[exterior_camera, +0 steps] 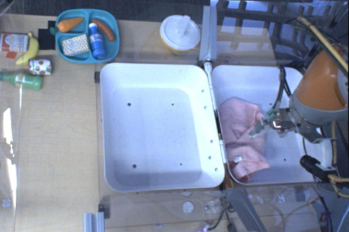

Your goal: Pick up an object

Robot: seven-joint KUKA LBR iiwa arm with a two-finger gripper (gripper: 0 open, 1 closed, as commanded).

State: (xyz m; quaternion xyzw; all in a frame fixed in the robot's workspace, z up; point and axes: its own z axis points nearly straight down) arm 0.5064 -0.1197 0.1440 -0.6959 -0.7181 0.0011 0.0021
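Camera view: gripper (265,123) at pink cloth (241,135) right edge, right bin (248,79); finger state unclear.

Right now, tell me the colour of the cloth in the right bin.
Pink; the crumpled pink cloth shows in the camera view.

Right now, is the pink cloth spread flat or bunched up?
Bunched up. The pink cloth lies crumpled against the left wall of the right bin, with folds and ridges visible across it. The gripper is at its right edge.
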